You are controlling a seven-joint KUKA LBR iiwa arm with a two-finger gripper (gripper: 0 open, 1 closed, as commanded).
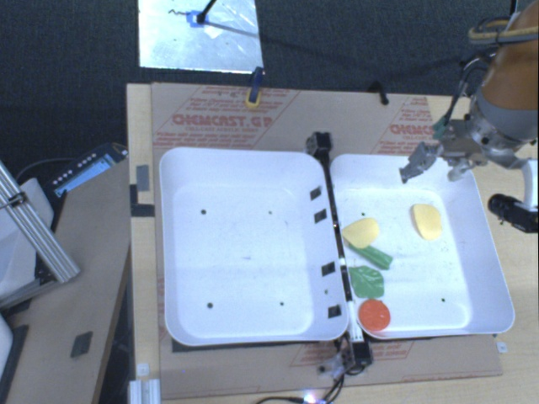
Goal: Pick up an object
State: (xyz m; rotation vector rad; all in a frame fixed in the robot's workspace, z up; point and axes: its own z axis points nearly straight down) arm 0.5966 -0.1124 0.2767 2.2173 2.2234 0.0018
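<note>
So the gripper (436, 162) is hanging over the back edge of the right bin (480, 234), up near the top right, and its two fingers look spread apart with nothing between them. No grab yet as far as I can see.

Closest thing to it is the yellow piece (427, 221), lying on the bin floor just in front of the gripper and a touch toward the camera. Its long side runs roughly front to back, so my guess is the fingers would want to close across the short way. It sits well apart from everything else, so there's decent room around it, which makes it the easy pick imo.

The rest is bunched along the left wall of that same bin, next to the divider (330, 225): another yellow piece (360, 231) touching or overlapping a green stick (376, 257) that lies at a slant, then a green lump (367, 282) just below, and an orange disc (374, 314) in the near corner. Those are crowded against the wall, so going for them looks riskier.

The left bin (244, 242) is plain white with a few dark dots. Both bins sit on a cardboard sheet (219, 120) with red print, on a pale bench (522, 251). Dark carpet (67, 57) beyond, with a shiny square sheet (198, 23) at the back.
</note>
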